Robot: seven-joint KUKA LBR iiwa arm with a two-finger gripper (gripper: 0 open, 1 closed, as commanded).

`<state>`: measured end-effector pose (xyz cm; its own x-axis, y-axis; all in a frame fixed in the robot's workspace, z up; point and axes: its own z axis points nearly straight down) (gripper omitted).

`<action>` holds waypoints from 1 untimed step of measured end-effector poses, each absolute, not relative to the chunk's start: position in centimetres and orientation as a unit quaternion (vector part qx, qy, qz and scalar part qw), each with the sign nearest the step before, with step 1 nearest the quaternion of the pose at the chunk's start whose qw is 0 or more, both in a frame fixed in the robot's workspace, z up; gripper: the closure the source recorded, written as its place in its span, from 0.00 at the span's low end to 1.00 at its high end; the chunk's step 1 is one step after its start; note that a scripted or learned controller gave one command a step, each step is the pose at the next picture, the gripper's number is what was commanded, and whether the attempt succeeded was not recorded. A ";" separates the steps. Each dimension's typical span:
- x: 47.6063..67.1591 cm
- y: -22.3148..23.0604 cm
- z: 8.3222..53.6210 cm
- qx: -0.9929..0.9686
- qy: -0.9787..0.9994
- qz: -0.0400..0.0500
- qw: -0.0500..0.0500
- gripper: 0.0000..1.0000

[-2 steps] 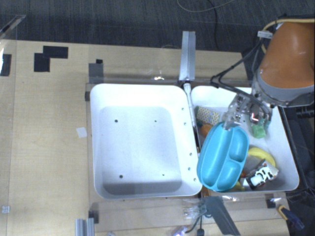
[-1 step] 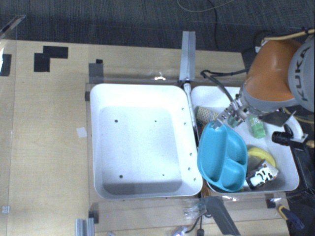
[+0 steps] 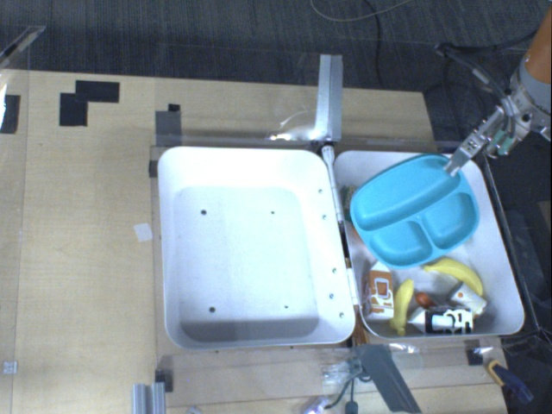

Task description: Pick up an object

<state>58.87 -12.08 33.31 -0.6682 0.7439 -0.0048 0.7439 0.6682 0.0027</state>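
Up at about two o'clock in the view, the jaws point(image 3: 457, 157) reach down and to the left from the grey arm point(image 3: 528, 102), whose upper part is cut off by the right edge. The fingertips meet the far right rim of a blue divided plate point(image 3: 414, 210), and they look pinched thin on that rim, though they are small and blurred, so whether they truly grip it is hard to make out.

The blue plate is an oval dish with three compartments, one large and two smaller. It lies tilted in the right bin point(image 3: 500, 257), its far rim raised toward the jaws, filling the bin's upper half.

Toward five o'clock, below the plate, a yellow banana point(image 3: 457, 274) lies just beside the plate's near edge. At the bin's near end sit a small brown carton point(image 3: 379, 291), a second, smaller yellow banana-like piece point(image 3: 403, 304), and a dark bottle with a white label point(image 3: 444, 321); these crowd together and some small items between them are too jumbled to name.

Toward nine o'clock, the left bin point(image 3: 250, 248) sits alongside the right one on the pale wooden table point(image 3: 78, 257).
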 end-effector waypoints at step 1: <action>59.0 -11.9 34.1 0.404 0.915 0.000 0.004 1.00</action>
